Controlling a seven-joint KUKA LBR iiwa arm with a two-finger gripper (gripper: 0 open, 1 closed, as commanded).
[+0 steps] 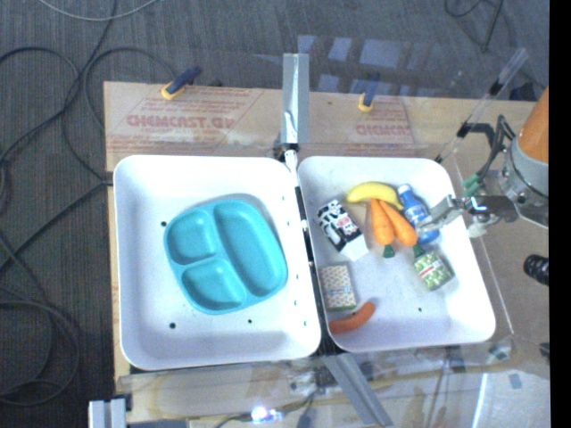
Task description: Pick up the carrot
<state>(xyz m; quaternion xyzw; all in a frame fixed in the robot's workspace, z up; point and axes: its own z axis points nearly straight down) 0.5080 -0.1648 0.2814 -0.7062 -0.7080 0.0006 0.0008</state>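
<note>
The carrot (390,223) lies in the right white bin (464,315), near its middle. It shows as two orange tapered lengths side by side, with a small green end toward the front. A yellow banana (373,191) touches its far end, and a blue bottle (413,208) lies along its right side. My gripper (446,210) reaches in from the right over the bin's right part. It sits just right of the blue bottle, a short way from the carrot. Nothing is visibly held in it.
The right bin also holds a black-and-white carton (338,225), a patterned small box (337,286), a reddish sausage (351,317) at the front and a green-labelled bottle (433,269). In the left bin (134,328) lies a turquoise divided plate (227,254).
</note>
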